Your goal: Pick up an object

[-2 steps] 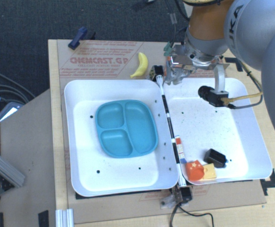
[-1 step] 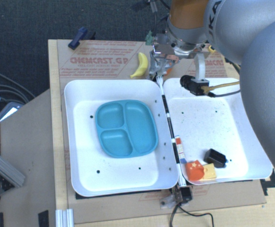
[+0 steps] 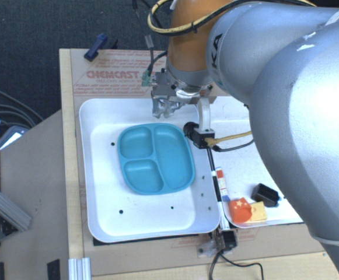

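Single fixed camera, mounted above the bench (image 3: 70, 156), looks down obliquely at close range; arm (image 3: 286, 80) enters at frame right.

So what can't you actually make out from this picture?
- Right bin: the grey arm covers most of it in the camera view.
- Tool: small and shadowed above the blue divided plate; open or shut is unclear.
- Black item and orange and yellow pieces: too small to identify.
- Printed board: lettering partly hidden by the arm.
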`<action>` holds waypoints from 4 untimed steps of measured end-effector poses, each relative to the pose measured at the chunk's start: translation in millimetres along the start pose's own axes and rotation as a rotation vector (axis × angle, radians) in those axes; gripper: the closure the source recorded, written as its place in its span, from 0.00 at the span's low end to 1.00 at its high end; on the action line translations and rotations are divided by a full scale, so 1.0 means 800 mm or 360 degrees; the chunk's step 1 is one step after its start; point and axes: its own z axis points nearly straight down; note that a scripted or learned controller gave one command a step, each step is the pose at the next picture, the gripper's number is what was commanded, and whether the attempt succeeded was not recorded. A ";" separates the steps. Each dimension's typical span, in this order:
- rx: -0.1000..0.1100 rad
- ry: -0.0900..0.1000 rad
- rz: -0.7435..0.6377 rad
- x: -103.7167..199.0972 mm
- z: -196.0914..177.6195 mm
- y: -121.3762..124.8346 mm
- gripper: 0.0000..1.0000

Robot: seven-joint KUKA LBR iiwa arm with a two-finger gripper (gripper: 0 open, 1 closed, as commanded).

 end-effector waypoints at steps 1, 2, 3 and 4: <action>-0.0002 -0.0001 0.0001 -0.001 -0.001 0.001 0.00; 0.0001 -0.0002 0.0004 -0.036 0.077 -0.095 0.00; -0.0003 0.0000 0.0007 -0.036 0.064 -0.094 1.00; -0.0004 0.0000 0.0000 0.010 -0.053 -0.139 1.00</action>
